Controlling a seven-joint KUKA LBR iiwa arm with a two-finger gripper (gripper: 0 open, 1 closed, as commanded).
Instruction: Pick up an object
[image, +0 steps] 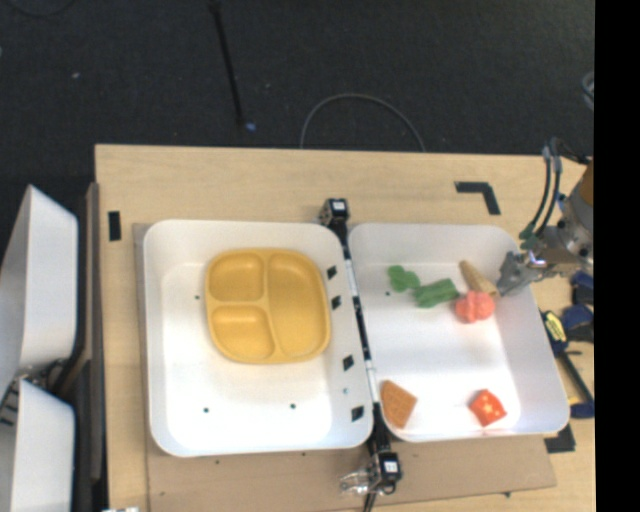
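A light wooden bench (250, 185) carries two shallow white plastic bins side by side. The left bin (175, 400) holds a yellow plastic plate with three compartments (268, 305), lying flat towards that bin's far edge and a little nearer its right wall than its left.

The right bin (530, 400) holds the loose objects. Two small green plastic pieces (420, 287) lie touching each other near the far edge, about midway across. Just right of them sits a round pink soft ball (476, 307), and a short tan wooden stick (474, 274) rests tilted against the ball's far side, its upper end pointing towards the bin's far right corner. Near the front edge, a flat orange wedge (398, 404) lies in the front left corner close to the dividing wall, and a small red cube with pale marks (488, 407) sits towards the front right corner, well apart from the wedge.

The grey two-finger gripper (512, 272) hangs at the right bin's far right corner, just inside the right wall, near the tan stick and pink ball but with nothing visibly between its fingers. How far the fingers are spread cannot be told from this view.
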